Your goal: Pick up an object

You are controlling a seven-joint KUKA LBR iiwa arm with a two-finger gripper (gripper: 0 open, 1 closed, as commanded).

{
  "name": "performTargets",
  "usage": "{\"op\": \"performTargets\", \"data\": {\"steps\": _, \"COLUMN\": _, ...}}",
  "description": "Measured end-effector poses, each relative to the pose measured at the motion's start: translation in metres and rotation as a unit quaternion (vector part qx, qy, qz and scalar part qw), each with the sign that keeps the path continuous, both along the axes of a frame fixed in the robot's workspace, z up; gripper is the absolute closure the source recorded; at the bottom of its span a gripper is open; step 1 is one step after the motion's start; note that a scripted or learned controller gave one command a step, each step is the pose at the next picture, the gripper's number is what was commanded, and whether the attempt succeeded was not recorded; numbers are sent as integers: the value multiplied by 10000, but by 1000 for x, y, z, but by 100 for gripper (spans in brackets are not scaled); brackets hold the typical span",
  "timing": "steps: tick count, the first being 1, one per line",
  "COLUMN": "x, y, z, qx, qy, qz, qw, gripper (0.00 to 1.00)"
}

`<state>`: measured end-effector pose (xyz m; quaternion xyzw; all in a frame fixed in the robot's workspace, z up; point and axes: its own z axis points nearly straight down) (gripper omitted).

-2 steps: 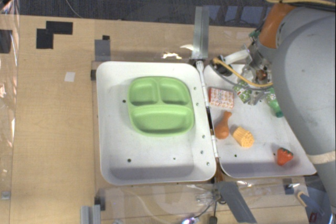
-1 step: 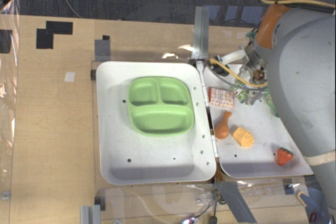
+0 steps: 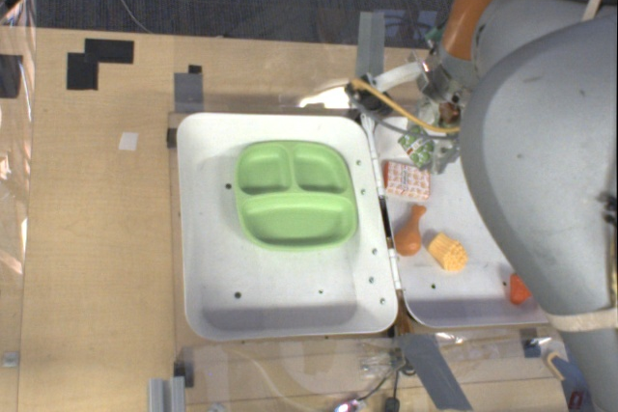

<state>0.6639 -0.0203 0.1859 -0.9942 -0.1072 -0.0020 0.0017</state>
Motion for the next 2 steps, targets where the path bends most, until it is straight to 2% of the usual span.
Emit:
{"op": "performTargets", "data": {"steps": 1, "x": -8, "y": -10, "z": 12, "qx": -2, "qy": 9, "qz": -32, "qw": 10000, "gripper": 100}}
{"op": "performTargets", "data": {"steps": 2, "x": -1, "y": 5, "z": 18, "qx": 4, "qy": 4, "qz": 147, "qw": 9999, "gripper": 100}}
